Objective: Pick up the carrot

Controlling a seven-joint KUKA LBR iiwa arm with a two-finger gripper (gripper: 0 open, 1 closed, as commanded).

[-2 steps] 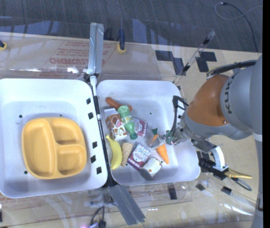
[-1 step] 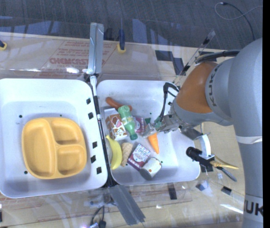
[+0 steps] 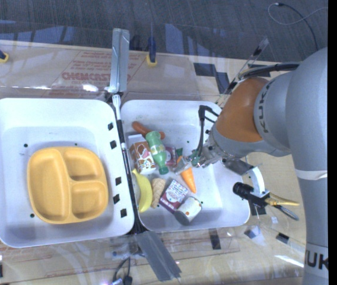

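Carrot (image 3: 188, 180) lies free in the right bin (image 3: 228, 215), near its middle, just below the gripper (image 3: 198, 159). Approach step, I'd say; whether the fingers are spread I cannot tell. Next: descend and close.

Hand (image 3: 197, 159) just above carrot (image 3: 188, 180)

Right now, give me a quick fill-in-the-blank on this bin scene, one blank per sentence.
1. The yellow three-compartment plastic tray lies in the ____ white bin.
2. The orange carrot lies in the ____ white bin.
3. The yellow banana lies on the carrot's ____ side.
4. The tool is just above the ____.

Missing words: left; right; left; carrot
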